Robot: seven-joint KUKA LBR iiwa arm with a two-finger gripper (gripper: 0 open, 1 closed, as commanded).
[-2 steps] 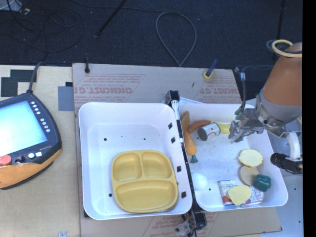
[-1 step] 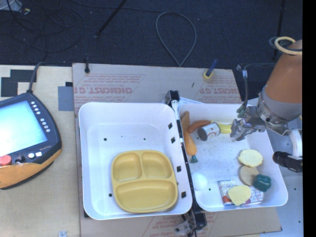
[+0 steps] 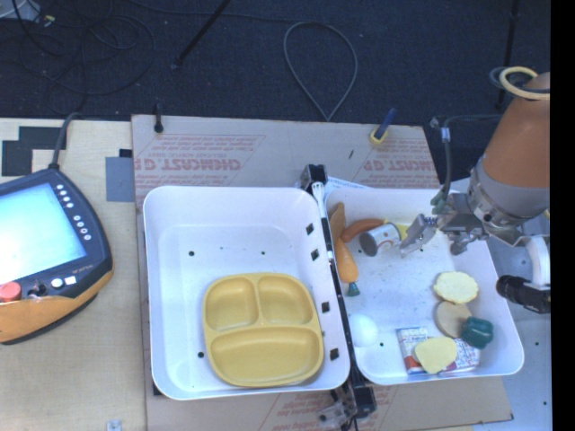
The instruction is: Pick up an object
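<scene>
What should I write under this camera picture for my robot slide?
Robot gripper hovers over the right bin of toy food; a yellow divided plate sits in the left bin.

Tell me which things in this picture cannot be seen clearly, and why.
- Gripper, camera view: too small and blurred to tell its finger state.
- Printed packet: partly covered by a yellow slice; print too small to read.
- Arm: cut off by the right edge.

A yellow divided tray (image 3: 262, 326) lies in the white left bin (image 3: 171, 268); the white right bin (image 3: 503, 357) holds an orange carrot (image 3: 341, 245) and a teal cup (image 3: 477, 332).
</scene>
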